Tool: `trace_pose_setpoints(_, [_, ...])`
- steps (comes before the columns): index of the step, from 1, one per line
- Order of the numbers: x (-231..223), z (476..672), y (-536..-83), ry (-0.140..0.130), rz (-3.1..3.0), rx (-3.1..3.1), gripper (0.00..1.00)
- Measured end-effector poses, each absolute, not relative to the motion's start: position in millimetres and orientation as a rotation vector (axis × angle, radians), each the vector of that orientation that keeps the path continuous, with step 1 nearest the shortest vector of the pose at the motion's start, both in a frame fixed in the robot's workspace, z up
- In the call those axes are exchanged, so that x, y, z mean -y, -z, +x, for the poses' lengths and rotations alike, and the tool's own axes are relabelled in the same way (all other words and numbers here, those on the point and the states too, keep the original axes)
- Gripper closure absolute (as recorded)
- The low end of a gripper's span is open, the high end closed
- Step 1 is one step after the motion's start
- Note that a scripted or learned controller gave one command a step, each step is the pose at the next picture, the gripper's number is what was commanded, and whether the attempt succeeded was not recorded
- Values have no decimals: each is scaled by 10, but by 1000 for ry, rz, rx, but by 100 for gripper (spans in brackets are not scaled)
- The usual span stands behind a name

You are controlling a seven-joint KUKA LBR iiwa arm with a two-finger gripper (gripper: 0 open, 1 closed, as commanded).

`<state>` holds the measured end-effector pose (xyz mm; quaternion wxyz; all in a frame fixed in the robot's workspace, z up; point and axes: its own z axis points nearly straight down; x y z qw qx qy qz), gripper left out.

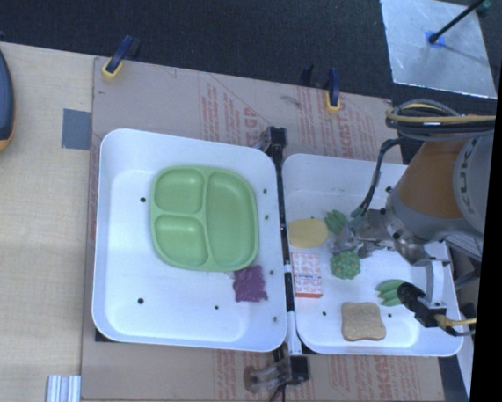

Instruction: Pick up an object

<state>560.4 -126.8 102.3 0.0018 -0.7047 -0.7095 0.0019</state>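
One claw (350,243) | seemingly touching green broccoli (345,266) just below

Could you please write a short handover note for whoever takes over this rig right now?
Gripper: low in the right bin, just above the broccoli floret; I cannot tell whether it is open or shut, and nothing is visibly held.
Right bin also holds a yellow disc, a red-and-white packet, a slice of toast, a green leafy piece and a green bean-like piece.
Left bin: green divided plate, purple item.
Done: approach. Left: grasp and lift one object, probably the broccoli.
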Motion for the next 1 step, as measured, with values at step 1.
trace_pose_setpoints(1, [566,5246,-2359,11,-2212,2235,100])
